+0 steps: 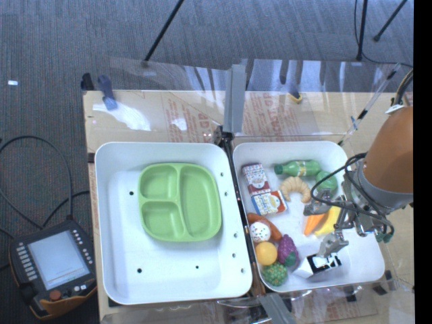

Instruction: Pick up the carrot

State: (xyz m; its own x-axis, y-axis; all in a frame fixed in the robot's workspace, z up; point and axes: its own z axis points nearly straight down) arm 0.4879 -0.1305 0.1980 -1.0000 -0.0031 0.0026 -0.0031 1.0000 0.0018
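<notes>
Your arm (395, 157) wears a broad, rounded orange band above a grey wrist ring. Below that ring, just above the claw (329, 247), black cables loop around dark metal fittings. The claw itself is pale metal.

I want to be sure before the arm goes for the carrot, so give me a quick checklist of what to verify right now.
1. Carrot in sight in the right bin: ok.
2. Pincer near the carrot: ok, it sits just beside and below it.
3. Carrot between the fingers: not ok, nothing is seen held.
4. Finger opening: cannot tell.
5. Room around the carrot: not ok, a yellow piece lies against it and the croissant is close.
6. Green tray out of the way in the left bin: ok.
</notes>
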